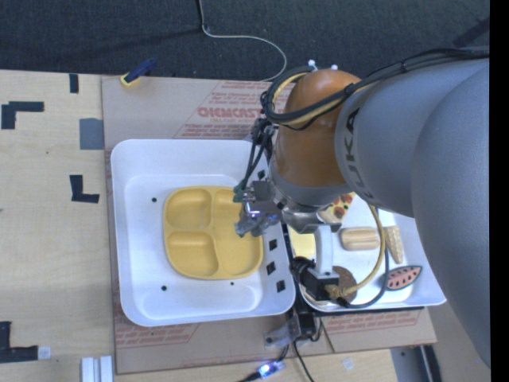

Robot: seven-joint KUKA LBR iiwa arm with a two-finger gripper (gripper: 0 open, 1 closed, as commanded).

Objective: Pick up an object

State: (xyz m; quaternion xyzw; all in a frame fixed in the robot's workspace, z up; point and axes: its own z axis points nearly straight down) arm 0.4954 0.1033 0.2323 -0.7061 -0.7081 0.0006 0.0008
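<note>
A light wooden counter (pixel 48 237) has black marks (pixel 79 189) on it. Brown cardboard (pixel 183 110) lies on top. Dark carpet floor (pixel 95 14) lies behind.

The arm (pixel 382 134) hides much of the right bin (pixel 429 297) and its small objects.

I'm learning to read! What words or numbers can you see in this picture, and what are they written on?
"CHEMCAST": red letters on the brown sheet under the bins, upside down; the reading is my best guess.
More red print by the arm on that sheet: too blurred to read.
Faint red print on the sheet's bottom strip, below the left bin: too small to read.
Yellow tray: no words on it.
</note>
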